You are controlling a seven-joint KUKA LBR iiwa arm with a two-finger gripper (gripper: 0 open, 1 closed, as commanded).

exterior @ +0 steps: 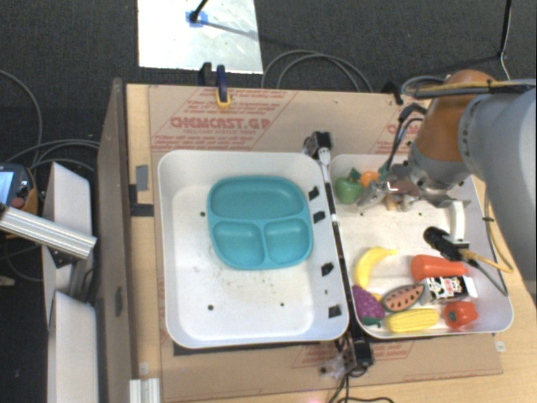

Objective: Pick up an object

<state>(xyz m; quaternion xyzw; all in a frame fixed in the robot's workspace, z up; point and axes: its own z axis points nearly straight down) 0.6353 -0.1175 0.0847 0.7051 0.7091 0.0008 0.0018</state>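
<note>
My gripper [375, 195] hangs low over the back left part of the right bin [502, 313], reaching in from the right. Just left of it lies a green toy fruit [346, 189], with a small orange piece [368, 177] behind it. Whether the gripper touches either one is unclear. Toward the front of the same bin lie a yellow banana [372, 264], an orange carrot [437, 267], purple grapes [366, 303], a brown oval toy [403, 295], a yellow corn cob [410, 320], a red tomato [460, 313] and a small black-and-white carton [451, 288].
The left bin [180, 309] holds a teal divided plate [258, 222] near its middle. A ridge with black clips [325, 225] separates the two bins. Cables run along the cardboard behind the bins.
</note>
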